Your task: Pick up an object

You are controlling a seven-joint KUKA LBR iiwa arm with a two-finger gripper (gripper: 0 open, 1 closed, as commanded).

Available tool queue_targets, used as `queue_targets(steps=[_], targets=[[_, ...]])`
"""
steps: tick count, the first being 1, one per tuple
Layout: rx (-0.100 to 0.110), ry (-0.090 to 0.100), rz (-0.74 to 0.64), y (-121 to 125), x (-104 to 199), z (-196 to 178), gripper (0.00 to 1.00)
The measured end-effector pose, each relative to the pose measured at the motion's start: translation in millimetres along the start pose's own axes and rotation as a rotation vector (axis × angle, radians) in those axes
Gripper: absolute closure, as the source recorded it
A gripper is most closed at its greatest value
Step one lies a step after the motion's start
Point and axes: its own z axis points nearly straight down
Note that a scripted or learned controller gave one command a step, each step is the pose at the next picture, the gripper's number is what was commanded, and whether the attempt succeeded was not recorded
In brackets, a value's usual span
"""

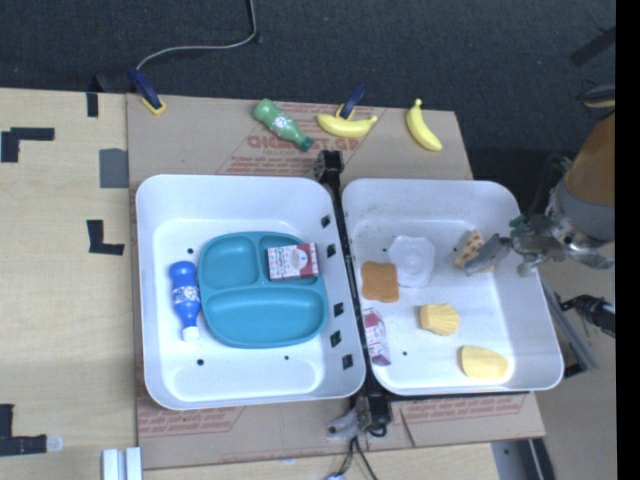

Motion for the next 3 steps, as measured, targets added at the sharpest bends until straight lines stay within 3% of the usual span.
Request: queue_targets(steps=[1, 2, 3], targets=[[-0.012, -0.006, -0.001, 63.2, -3.8, 94.9, 0.0], [-0.007, -0.004, -0.001, 63.8, 31.1, 97.0, 0.0], [-0.007, -0.002, -0.002, 118.0, 53.5, 97.7, 0.0]])
